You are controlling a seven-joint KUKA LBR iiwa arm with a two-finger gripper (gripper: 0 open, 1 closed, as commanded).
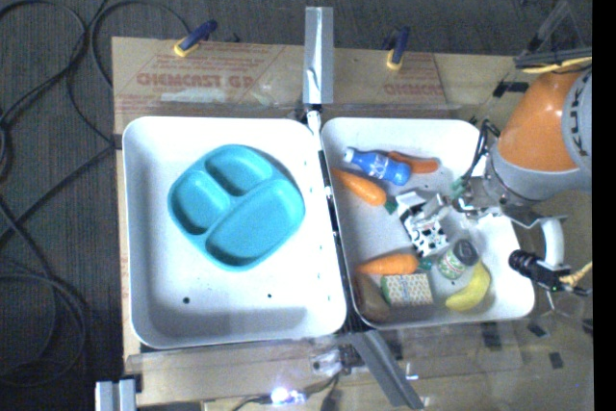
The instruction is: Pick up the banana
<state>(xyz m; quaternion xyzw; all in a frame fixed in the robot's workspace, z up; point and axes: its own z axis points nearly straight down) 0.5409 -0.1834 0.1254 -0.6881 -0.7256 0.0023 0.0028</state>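
We see the banana (471, 290) lying in the right bin (414, 132), at its near right corner, close beside both the near wall and the right wall. A small jar with a dark lid (455, 259) sits just beside its upper end, and a green mesh block (406, 289) lies near its left end. A carrot (390, 264) rests above that block. The gripper (426, 224) hangs over the bin's middle, above and left of the banana, apart from it; we cannot tell how its claw stands. Farther back lie a second carrot (360, 188) and a blue bottle (378, 166). The left bin (154, 303) holds a blue divided plate (237, 204), with bare white floor around it.
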